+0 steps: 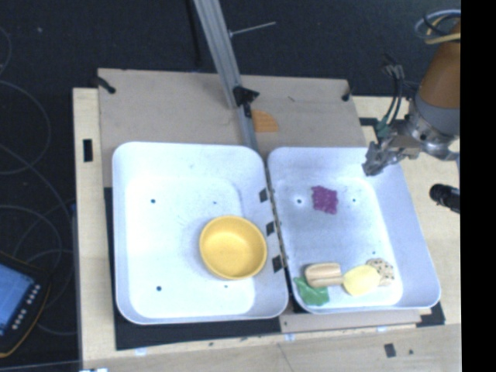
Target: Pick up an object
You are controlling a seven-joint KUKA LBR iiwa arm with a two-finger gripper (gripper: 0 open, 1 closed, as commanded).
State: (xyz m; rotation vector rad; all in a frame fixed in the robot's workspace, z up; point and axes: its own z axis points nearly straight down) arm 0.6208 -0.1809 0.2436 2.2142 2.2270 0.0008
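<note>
Robot gripper (375, 163) hovers over the right bin's (403, 231) one o'clock rim; finger spread unclear. Purple object (325, 200) lies mid-bin; yellow bowl (232, 247) fills left bin (155, 231).

1 fixed camera looks down at a slant from above the bench (93, 347), far enough to take in both bins (139, 208), arm (438, 91) at right.

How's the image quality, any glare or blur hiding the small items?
Camera view: soft overall; the right bin looks bright but not washed out; the purple piece reads clearly; the gripper is dark and blurry; the speckled item is too small to identify.
</note>
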